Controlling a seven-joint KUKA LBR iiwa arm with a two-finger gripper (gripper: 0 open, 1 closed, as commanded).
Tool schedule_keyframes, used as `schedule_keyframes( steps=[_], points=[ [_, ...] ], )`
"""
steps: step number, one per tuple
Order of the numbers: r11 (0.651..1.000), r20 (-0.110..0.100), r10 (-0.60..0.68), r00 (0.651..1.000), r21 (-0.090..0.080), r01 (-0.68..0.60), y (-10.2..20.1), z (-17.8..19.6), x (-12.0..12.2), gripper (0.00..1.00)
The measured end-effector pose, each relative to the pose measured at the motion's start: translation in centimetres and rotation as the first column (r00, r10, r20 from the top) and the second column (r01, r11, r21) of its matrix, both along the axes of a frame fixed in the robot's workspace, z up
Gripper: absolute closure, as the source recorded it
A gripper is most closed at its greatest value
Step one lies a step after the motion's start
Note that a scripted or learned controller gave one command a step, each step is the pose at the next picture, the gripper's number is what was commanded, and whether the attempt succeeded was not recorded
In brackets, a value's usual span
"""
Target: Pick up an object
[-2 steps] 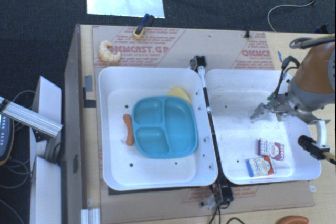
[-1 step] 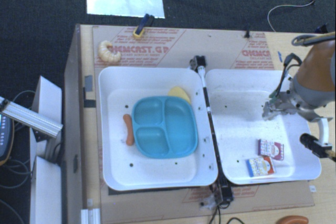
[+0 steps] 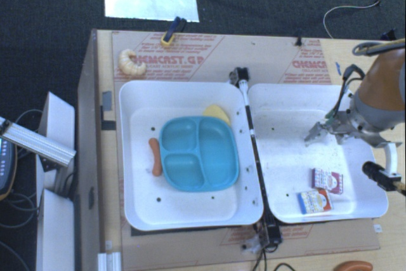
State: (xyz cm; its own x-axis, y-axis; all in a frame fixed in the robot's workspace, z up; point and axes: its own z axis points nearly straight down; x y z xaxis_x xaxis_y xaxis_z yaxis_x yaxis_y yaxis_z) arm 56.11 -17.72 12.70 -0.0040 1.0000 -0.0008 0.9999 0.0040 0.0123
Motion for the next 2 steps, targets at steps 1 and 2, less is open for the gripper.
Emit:
schedule_keyframes(
  steps=[1, 2],
  points=[
    [1.000, 0.003, 0.001, 1.000, 0.001, -0.001, 0.03, 1.06, 0.09, 1.00],
    [1.000, 0.003, 0.001, 1.000, 0.001, -0.001, 0.03, 1.05, 0.09, 0.00]
  ],
)
